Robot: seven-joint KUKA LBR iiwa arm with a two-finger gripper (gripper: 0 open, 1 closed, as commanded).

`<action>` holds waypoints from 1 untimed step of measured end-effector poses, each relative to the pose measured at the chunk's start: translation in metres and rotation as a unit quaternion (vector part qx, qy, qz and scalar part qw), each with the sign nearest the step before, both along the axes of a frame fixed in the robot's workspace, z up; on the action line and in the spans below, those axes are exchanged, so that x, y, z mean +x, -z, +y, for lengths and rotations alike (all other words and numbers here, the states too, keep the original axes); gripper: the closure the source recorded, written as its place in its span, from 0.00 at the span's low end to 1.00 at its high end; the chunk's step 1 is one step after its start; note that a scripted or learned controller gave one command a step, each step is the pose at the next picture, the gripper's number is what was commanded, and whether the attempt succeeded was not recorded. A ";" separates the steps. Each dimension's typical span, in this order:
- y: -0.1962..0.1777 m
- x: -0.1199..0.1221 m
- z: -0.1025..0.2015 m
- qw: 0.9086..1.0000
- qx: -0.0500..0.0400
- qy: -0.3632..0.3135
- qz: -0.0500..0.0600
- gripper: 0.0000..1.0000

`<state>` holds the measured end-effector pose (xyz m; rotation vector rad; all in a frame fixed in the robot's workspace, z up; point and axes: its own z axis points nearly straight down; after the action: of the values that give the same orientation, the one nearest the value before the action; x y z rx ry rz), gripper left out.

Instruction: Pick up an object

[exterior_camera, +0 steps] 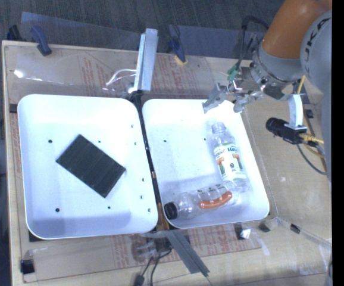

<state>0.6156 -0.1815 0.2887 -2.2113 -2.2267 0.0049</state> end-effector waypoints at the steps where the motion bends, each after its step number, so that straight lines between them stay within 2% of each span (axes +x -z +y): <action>1: -0.010 0.001 0.001 1.000 0.000 -0.003 0.001 1.00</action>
<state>0.6162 -0.1804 0.2986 -2.2031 -2.2325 0.0067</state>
